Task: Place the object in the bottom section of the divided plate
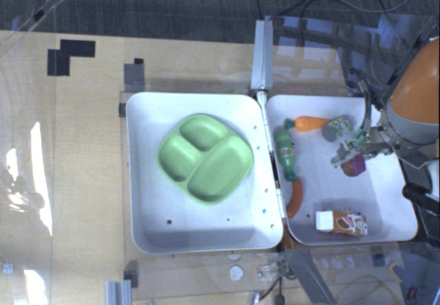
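A light green divided plate (pixel 206 158) lies in the left bin (pixel 148 228), its largest section (pixel 221 172) toward the lower right. In the right bin (pixel 385 200) my gripper (pixel 352 150) hangs low near the right wall. A small purple object (pixel 355 166) sits right under its tip, touching or nearly touching it. The gripper body hides the purple object's top edge.
The right bin also holds an orange carrot (pixel 311 123), a grey can (pixel 337 128), a green bottle (pixel 285 149) along the left wall, a reddish sausage (pixel 295 198) and an orange carton (pixel 342 222) at the front. A metal divider (pixel 262 56) rises behind the bins.
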Robot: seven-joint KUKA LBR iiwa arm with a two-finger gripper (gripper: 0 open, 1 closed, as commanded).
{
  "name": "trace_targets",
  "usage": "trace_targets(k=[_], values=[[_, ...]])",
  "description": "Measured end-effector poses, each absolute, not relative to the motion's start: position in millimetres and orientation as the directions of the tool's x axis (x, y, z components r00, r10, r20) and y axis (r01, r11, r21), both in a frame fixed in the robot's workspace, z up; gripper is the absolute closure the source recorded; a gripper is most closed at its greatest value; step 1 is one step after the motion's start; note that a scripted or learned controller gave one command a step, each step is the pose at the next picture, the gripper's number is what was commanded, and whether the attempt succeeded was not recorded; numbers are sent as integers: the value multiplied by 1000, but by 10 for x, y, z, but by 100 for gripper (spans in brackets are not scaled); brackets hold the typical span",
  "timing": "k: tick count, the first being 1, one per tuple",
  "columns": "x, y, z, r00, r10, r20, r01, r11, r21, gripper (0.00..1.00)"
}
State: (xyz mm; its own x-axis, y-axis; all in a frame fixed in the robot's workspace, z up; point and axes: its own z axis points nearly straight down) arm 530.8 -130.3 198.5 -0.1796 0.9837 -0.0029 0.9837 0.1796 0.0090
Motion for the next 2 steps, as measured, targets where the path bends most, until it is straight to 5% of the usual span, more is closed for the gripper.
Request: trace_targets(k=[1,2], values=[[5634,-668,1940,-65,998,0,998,65,5,100],[5534,199,1846,-381,924,-1,924,381,5,100]])
